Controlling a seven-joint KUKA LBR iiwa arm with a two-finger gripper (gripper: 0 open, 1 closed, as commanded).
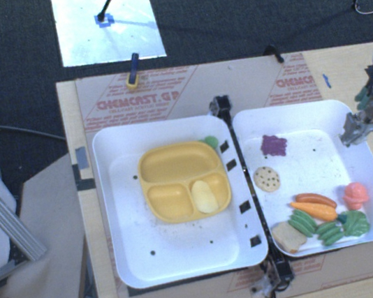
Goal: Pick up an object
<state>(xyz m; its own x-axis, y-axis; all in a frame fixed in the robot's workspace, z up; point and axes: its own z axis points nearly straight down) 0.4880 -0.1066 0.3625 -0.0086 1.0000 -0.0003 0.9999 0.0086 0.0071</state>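
Gripper: the gripper (351,133) hangs over the right rim of the right bin (309,121), entering from the right edge of the camera view; whether its fingers are parted or closed cannot be told, and nothing is seen between them.
Nearest objects: a pink piece (355,194) lies below the gripper near the bin's right wall, well apart from it; the purple piece (273,144) sits to its left across bare white floor.
Right bin contents: a speckled cookie (267,179) lies near the left wall; along the lower edge cluster an orange carrot (313,210) touching a reddish sausage (315,198), green vegetables (327,226) and a pale bread slice (288,236).
Look of the objects: small, toy-like food shapes in bright plain colours.
Left bin: the left bin (123,212) holds a yellow divided tray (175,164); a pale yellow oval piece (204,196) lies in its lower right compartment, and a small green item (211,142) peeks out at the tray's upper right corner.
Writing: red lettering on the cardboard sheet (183,85) under the bins reads "CHEMCAST GP", repeated at a slant to the right.
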